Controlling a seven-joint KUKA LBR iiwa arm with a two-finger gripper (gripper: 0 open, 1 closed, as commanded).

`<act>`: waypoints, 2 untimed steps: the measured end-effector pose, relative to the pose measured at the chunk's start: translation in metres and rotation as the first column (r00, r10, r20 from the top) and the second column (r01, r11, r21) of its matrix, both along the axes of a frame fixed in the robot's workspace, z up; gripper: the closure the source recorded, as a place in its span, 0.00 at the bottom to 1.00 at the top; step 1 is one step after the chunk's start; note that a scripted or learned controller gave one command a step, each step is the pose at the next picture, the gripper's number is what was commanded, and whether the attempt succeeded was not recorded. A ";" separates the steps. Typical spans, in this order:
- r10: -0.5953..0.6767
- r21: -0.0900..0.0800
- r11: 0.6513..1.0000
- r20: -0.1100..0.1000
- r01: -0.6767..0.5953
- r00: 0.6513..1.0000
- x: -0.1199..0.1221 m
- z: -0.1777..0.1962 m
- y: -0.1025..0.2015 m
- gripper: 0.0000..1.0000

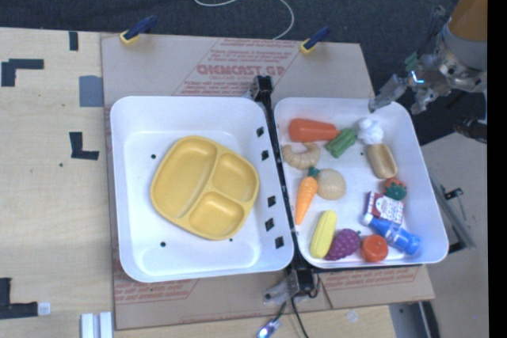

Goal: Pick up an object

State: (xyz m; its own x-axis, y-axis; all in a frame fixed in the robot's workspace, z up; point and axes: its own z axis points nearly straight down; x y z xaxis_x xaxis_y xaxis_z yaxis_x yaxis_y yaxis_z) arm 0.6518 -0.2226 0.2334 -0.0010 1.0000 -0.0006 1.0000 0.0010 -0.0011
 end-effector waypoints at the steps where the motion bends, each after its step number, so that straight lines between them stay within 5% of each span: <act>1: 0.007 0.003 1.000 0.003 -0.007 1.000 -0.063 0.088 0.087 0.00; 2: 0.004 0.005 1.000 -0.013 -0.004 1.000 -0.080 -0.034 0.141 0.00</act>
State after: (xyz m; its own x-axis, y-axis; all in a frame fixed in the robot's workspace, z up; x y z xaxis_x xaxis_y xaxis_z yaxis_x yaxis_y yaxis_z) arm 0.5717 -0.0817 0.1995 -0.0053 1.0000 0.0043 0.9999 0.0053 -0.0146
